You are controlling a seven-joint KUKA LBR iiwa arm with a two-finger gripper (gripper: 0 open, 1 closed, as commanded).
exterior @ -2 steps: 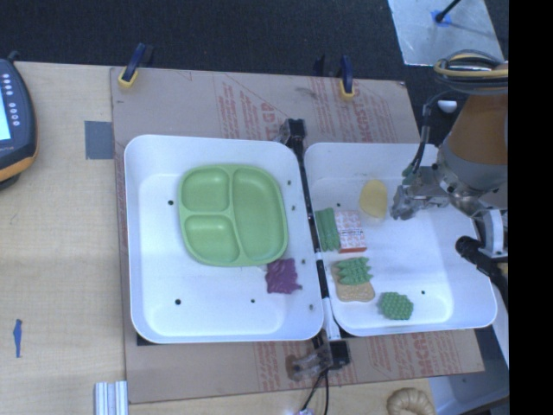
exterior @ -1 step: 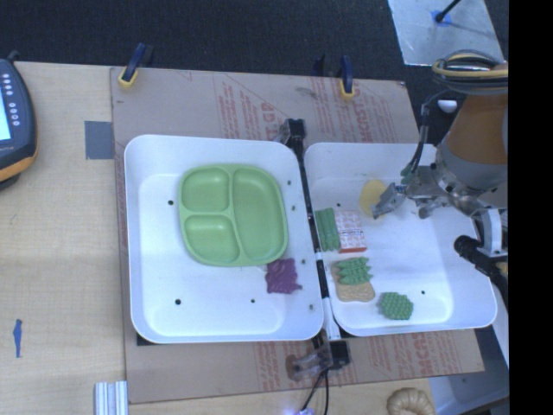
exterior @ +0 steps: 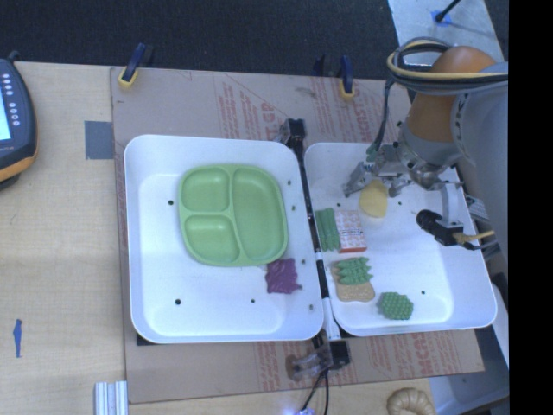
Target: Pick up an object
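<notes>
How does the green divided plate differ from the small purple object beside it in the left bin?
The green divided plate is far larger than the purple object. The plate is light green with three compartments and a smooth, rounded outline; the purple object is dark purple with a ragged, irregular outline. The plate sits near the middle of the left bin, while the purple object lies at the plate's lower right corner, close to the bin's right wall. Both rest on the floor of that bin.

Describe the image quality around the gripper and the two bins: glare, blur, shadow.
Camera view: even overhead light, the white bins bright but not blown out; soft shadow beneath the green plate; the gripper looks slightly blurred above the pale yellow object, so its fingers are hard to make out; small items stay coarse.
</notes>
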